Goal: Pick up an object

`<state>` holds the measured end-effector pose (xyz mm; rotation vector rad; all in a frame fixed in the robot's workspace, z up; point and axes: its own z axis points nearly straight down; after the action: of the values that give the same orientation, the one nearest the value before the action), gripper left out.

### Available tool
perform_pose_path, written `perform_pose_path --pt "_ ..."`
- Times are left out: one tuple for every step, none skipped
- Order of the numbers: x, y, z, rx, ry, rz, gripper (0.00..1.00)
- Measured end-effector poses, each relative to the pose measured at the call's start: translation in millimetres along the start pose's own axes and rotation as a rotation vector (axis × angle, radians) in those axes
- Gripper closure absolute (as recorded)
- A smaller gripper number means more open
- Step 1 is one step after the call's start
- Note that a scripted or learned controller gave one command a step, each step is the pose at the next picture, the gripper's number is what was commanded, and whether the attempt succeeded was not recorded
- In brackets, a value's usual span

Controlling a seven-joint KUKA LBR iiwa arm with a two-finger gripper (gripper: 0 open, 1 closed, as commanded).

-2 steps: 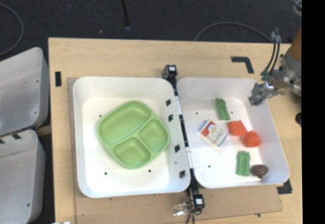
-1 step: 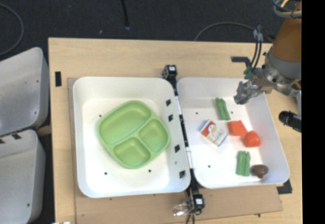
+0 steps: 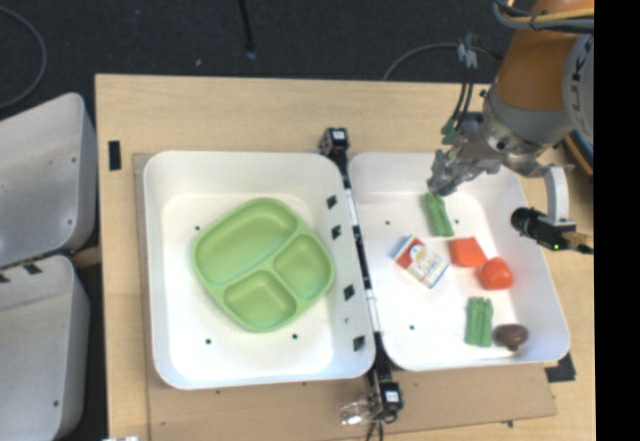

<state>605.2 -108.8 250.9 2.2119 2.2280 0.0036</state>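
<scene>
The gripper (image 3: 447,179) hangs low over the far part of the right bin (image 3: 400,329), its dark tip just above the upper end of a small green block (image 3: 438,214). From this angle it is too dark and small to tell whether it is clenched or released, and nothing can be seen held in it. The grey arm with its orange band (image 3: 537,69) reaches in from the right.

The green block lies flat on the bin floor, slightly tilted. Near it, toward the middle of the bin, lies a small white carton (image 3: 420,261) with red and blue printing; the writing is too small to read. Just beside the carton sits an orange-red block (image 3: 466,251), touching or nearly touching a red ball-like thing (image 3: 496,274). Closer to the near edge lies a second green piece (image 3: 479,321), and beside it, in the corner, a dark brown rounded thing (image 3: 511,336).

The left bin (image 3: 180,349) holds a light green plate (image 3: 263,262) with three compartments. Both bins rest side by side on a pale wooden table (image 3: 240,94).
</scene>
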Motion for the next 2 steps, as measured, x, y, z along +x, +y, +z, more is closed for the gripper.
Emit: perform_pose_path --pt "57 7 11 0.003 0.001 0.0 1.0" --pt "112 13 21 0.005 0.001 0.0 1.0"
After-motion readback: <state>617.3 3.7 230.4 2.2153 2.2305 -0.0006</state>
